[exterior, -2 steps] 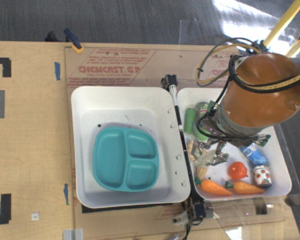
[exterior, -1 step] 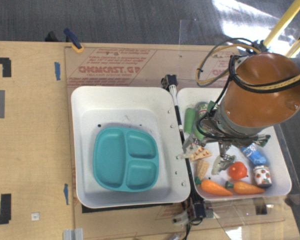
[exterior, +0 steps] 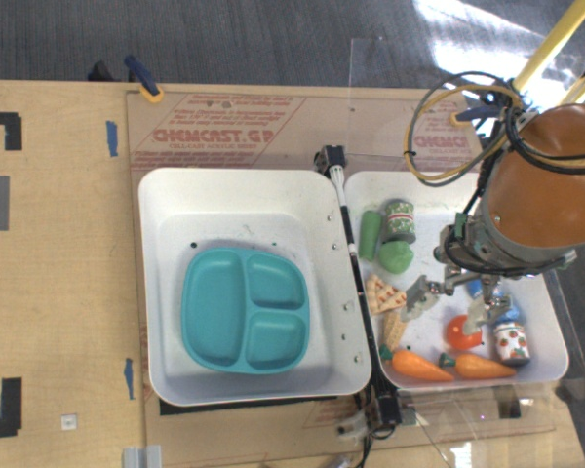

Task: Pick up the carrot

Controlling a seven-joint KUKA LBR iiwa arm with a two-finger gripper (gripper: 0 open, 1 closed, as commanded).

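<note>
Gripper hovering low in right bin, above its toys.
Fingers spread apart, seemingly gripping nothing; carrot lying along near wall, second carrot just beside it.

Two white bins sit on the bench: the left bin carries one teal divided plate; the right bin carries two carrots, one can and two green pieces.

Robotics lab, taped bench, clamps, cabling, two bins
</note>
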